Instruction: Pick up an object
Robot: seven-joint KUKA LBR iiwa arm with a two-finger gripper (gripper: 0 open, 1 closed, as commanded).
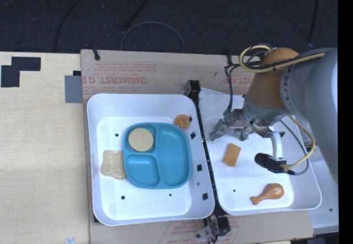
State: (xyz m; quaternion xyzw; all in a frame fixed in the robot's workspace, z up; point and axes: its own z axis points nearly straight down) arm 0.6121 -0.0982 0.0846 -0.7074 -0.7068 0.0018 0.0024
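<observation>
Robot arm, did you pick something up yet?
Not yet. The metal two-finger gripper hangs over the right white bin, with nothing seen between its fingers. The orange block lies just below it, and the tan toy drumstick lies nearer the front, both on the bin floor. Grabbing and lifting one is left.

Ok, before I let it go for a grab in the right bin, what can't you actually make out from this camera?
- Gripper, camera view: fingers small and blurred against the right bin; open or shut unclear.
- Whether the gripper touches the orange block: height above the bin unreadable from this angle.
- Small tan item in the left bin: too small to identify.
- Arm: cut off by the right edge.
</observation>
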